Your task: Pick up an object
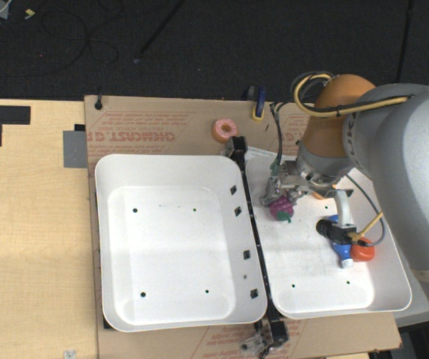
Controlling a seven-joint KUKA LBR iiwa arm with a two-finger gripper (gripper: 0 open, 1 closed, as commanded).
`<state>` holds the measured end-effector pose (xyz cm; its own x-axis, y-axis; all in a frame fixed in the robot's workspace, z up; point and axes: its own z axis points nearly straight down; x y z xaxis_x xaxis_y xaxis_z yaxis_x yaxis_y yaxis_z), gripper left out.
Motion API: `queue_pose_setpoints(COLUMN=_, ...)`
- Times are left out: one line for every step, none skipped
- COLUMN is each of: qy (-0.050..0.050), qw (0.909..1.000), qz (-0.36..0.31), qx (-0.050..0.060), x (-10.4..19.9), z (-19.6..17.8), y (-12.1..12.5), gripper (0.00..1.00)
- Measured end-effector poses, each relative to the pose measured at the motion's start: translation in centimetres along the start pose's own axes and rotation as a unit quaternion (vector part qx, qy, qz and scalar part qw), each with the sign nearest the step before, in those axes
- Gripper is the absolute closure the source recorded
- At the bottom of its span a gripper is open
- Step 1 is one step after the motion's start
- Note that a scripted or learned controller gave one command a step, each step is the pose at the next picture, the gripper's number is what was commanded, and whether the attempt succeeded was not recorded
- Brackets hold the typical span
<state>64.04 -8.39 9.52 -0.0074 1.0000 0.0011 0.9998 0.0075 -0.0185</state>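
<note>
A small purple object [282, 210] lies in the upper left part of the right bin [312, 294]. My gripper [280, 194] is lowered right over it, and its tip meets the object's upper side. From this angle I cannot see whether the purple object is gripped. An orange-red object [363, 252] and a blue-and-white piece [346, 258] lie further right in the same bin, below the wrist.
The left bin [117, 200] sits beside the right one, with a black divider strip [246, 223] between them. A pink ring [225, 130] rests on the cardboard behind the bins. A blue clamp [258, 103] stands at the cardboard's back edge.
</note>
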Motion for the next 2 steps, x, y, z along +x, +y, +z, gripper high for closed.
queue_pose_setpoints(qy=0.002, qw=0.9999, qz=-0.001, qx=-0.014, x=8.6, z=-9.9, y=0.5, gripper=1.00)
queue_pose_setpoints(qy=0.000, qw=1.0000, qz=0.005, qx=-0.008, x=7.3, z=-12.6, y=-3.5, gripper=1.00)
